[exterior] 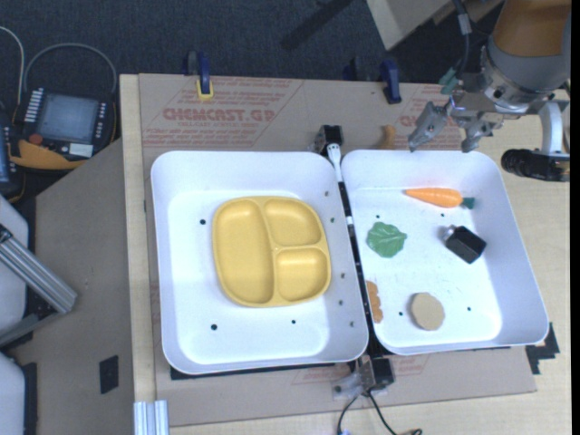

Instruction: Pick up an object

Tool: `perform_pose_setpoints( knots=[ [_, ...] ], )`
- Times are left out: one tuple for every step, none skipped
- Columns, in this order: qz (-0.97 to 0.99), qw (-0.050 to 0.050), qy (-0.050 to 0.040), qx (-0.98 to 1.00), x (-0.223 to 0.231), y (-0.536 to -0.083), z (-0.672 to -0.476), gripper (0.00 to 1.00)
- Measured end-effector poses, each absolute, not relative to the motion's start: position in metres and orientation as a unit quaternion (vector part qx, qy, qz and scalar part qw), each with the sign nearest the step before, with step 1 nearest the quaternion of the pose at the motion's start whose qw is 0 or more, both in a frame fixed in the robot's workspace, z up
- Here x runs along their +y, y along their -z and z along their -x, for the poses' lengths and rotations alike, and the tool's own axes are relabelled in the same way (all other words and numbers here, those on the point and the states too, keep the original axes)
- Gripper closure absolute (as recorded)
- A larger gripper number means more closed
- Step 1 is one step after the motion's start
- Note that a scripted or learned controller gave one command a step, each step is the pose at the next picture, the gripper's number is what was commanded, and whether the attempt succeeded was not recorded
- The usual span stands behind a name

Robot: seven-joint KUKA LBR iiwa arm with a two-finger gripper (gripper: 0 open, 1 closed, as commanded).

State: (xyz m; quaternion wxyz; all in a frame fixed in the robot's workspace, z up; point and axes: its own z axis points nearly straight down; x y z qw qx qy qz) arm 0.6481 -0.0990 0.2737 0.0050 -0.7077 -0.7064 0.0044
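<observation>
My gripper (447, 138) hangs above the far rim of the right bin (518, 252), its two fingers spread open with nothing between them. Below it in that bin lie an orange carrot (433, 197) with a green tip, a green leaf (386, 239), a small black block (465, 244), a round tan biscuit (427, 311) and a small orange-brown piece (373, 303) by the left wall. The carrot is the closest thing to the gripper, a little nearer the camera.
The left bin (168, 243) holds a yellow divided plate (270, 249). Both bins rest on a cardboard sheet (236, 116) held by blue clamps (204, 72) at the back. A handheld control screen (63, 120) lies off the bench at far left.
</observation>
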Motion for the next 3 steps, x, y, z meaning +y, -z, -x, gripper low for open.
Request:
perform_pose_setpoints(
  knots=[
    [0.707,0.0,0.0,-0.707,-0.099,-0.282,-0.65,0.0],
    [0.707,0.0,-0.0006,-0.707,-0.095,-0.224,-0.644,0.0],
    [0.707,0.001,-0.001,-0.707,-0.095,-0.183,-0.644,0.0]
  ],
)
